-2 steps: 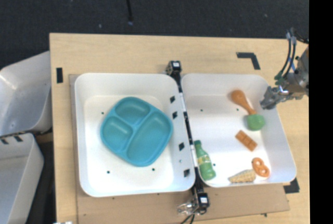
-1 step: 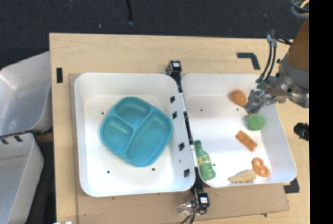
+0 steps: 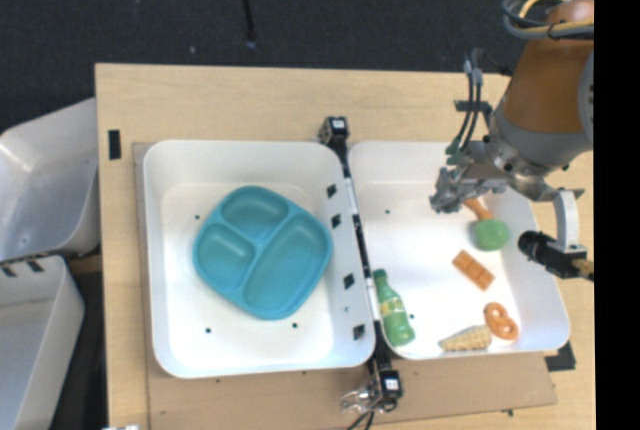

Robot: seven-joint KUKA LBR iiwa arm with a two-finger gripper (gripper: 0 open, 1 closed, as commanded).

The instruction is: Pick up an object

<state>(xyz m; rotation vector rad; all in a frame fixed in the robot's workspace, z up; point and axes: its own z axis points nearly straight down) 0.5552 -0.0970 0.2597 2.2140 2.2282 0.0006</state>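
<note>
A wooden bench (image 3: 120, 108) seen from above at a slant carries two shallow white bins side by side. The left bin (image 3: 160, 318) holds a teal divided plate (image 3: 262, 250), lying flat near its centre. The right bin (image 3: 400, 168) holds several small items: a green bottle with a yellow cap (image 3: 392, 308) lying against the bin's left wall, an orange waffle-like block (image 3: 473, 269) near the middle, a pretzel (image 3: 502, 321) and a pale cracker wedge (image 3: 466, 340) close together by the near edge, and a green round object with an orange stem (image 3: 489, 231), like a toy vegetable, toward the far right. The grey arm (image 3: 540, 88) with its orange band enters from the right and bends down over the right bin, wrist tilted toward the bin floor. Its gripper (image 3: 452, 194) sits low, just left of the green round object and close to the orange stem. Whether the gripper is parted or closed cannot be made out, and no item is visibly lifted.
</note>
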